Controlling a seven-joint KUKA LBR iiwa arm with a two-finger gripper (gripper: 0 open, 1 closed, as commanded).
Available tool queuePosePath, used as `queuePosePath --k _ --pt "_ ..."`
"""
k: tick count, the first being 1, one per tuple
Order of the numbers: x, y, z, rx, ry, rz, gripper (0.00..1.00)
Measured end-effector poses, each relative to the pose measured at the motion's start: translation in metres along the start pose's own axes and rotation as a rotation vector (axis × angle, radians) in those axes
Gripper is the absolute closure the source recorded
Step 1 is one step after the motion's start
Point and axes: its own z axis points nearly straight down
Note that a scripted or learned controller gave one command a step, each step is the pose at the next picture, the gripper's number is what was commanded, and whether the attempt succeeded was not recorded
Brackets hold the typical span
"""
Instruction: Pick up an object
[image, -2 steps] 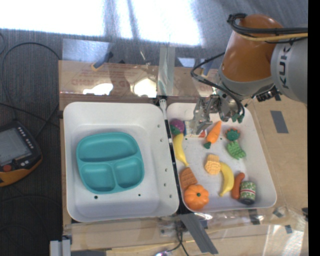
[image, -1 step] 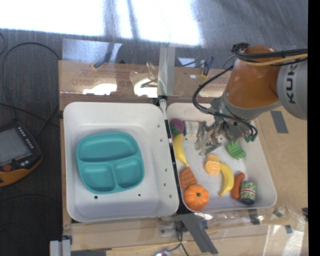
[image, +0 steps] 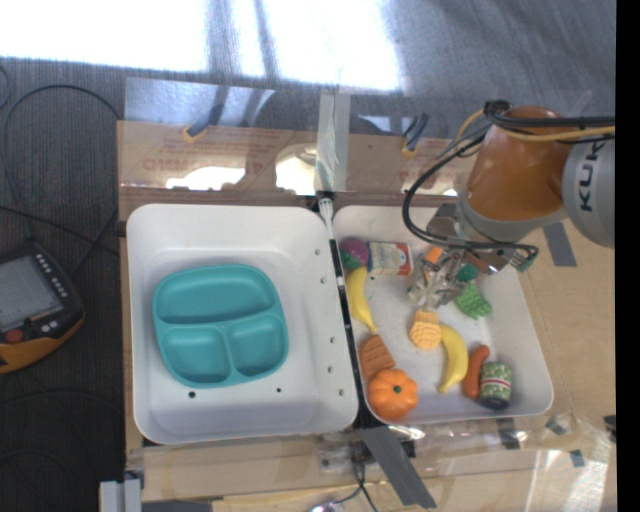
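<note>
Camera view: gripper (image: 440, 283) low in right bin (image: 535, 340), just above corn (image: 426, 329), probably lining up a grasp; grip state impossible to tell.

One fixed camera looks down at a slant on my two white bins (image: 240, 420); my arm (image: 515, 180) enters from its right.

Teal tray (image: 220, 322), orange pumpkin (image: 392, 393), yellow banana (image: 454, 358), white bins (image: 150, 250).
</note>
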Motion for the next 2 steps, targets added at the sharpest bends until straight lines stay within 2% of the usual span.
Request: queuePosePath --k 1,2 --pt "0.000 0.000 0.000 0.000 -0.001 0.000 0.00" --pt "0.073 0.048 0.031 0.014 -0.010 0.068 0.00"
